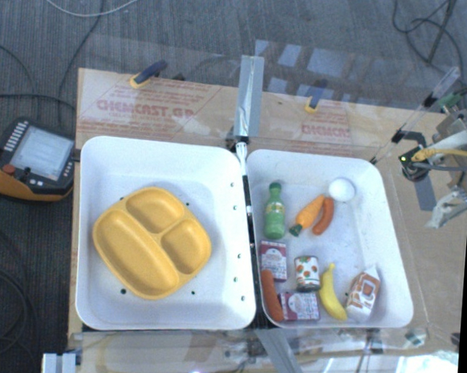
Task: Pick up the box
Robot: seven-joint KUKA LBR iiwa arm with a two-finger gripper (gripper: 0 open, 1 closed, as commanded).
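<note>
Dark grey carpet point(190, 25) covers the floor across the top and left of the frame, with cables point(87, 5) trailing over it (one white, others black). The pale wooden surface point(167, 108) fills the centre.

Yellow tray point(152, 240), green bottle point(275, 211) (both bins point(88, 291) white).

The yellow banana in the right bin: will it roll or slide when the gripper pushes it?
The banana probably looks smooth, so it may slip. Its curved shape suggests it would pivot rather than roll. The carton and can beside it may block it.
</note>
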